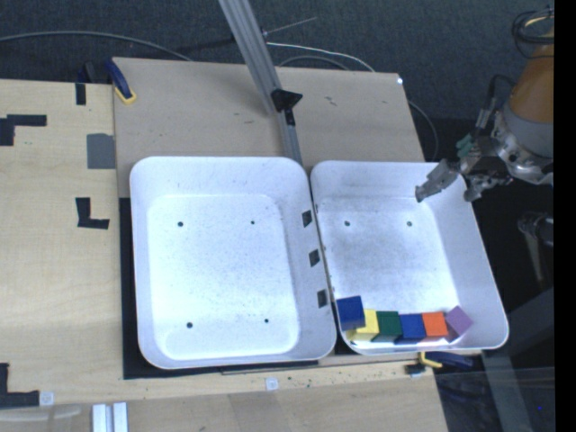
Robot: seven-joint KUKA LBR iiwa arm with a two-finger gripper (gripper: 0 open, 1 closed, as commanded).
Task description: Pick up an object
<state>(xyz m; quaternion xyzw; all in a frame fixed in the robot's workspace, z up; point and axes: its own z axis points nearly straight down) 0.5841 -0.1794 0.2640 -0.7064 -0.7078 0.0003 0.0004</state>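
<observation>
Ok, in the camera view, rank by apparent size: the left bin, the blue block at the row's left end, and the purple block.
1. Left bin, by far the largest.
2. Blue block.
3. Purple block, which looks a little smaller, but it sits tilted against the right bin wall, so that gap is unsure.

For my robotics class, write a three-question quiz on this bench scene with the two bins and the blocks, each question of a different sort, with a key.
1. True or false: the coloured blocks lie in the left bin.
2. Multiple choice: where in the right bin do the blocks sit? A) far edge B) centre C) near edge
3. Fill in: the gripper hovers over the right bin's far ____ corner.

Key
1. False; they lie in the right bin.
2. C; they form a row along the near edge, from a blue block to a purple block.
3. Right.
</observation>
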